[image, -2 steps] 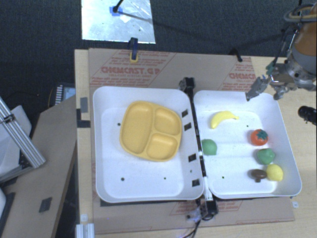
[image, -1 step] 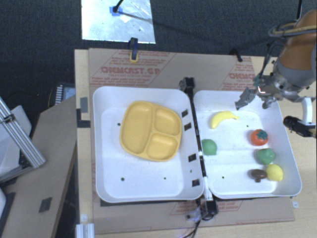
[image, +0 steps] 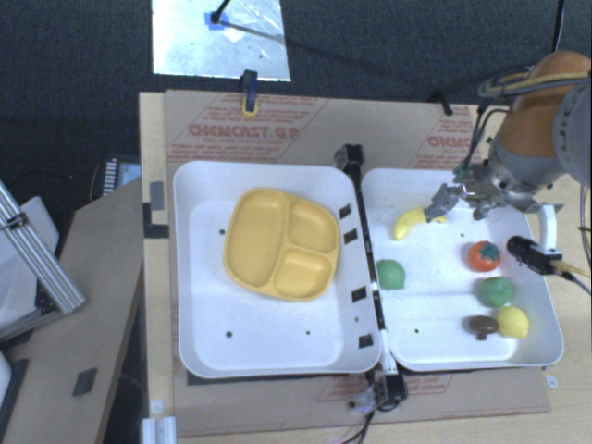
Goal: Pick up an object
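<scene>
The right bin [image: 435, 345] holds several small toys. A yellow banana [image: 407, 223] lies at its back left and a green ball [image: 390, 274] sits near the divider. A red tomato [image: 483, 256], a green piece [image: 497, 290], a yellow lemon [image: 512, 322] and a brown piece [image: 480, 325] cluster on the right side. My gripper [image: 462, 204] hovers over the back of this bin, just right of the banana. Its fingers [image: 443, 201] are spread open with nothing between them.
The left bin [image: 203, 340] holds a yellow divided plate [image: 282, 243]. A black clip row along the divider [image: 370, 276] separates the bins. The arm's black and white wrist part [image: 535, 251] hangs over the right bin's right edge, beside the tomato.
</scene>
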### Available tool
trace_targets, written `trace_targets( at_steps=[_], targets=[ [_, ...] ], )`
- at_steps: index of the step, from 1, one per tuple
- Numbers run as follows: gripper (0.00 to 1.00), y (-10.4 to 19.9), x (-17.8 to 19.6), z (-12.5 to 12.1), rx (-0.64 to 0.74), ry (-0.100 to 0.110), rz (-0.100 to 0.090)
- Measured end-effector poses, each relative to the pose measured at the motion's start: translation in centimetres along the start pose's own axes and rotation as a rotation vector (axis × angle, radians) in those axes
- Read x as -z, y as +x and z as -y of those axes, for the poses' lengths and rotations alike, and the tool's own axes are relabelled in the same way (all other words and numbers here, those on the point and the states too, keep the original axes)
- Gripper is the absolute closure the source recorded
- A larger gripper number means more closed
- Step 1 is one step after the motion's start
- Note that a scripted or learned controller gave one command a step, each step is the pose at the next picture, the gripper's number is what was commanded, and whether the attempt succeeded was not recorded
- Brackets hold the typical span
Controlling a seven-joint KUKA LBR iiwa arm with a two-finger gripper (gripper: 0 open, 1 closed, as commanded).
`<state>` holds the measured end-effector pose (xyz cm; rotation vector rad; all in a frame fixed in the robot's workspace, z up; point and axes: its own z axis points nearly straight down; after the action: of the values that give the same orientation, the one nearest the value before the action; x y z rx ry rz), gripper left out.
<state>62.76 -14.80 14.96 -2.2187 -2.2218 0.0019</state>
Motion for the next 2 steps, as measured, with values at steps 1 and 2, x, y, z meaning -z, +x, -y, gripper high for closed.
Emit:
trace_targets(
  at_steps=[1, 2],
  targets=[
    [0.00, -0.2, -4.6, 0.8, -0.001, -0.001, 0.000],
    [1.00, -0.2, -3.3, 0.6, -0.001, -0.007, 0.002]
  ],
)
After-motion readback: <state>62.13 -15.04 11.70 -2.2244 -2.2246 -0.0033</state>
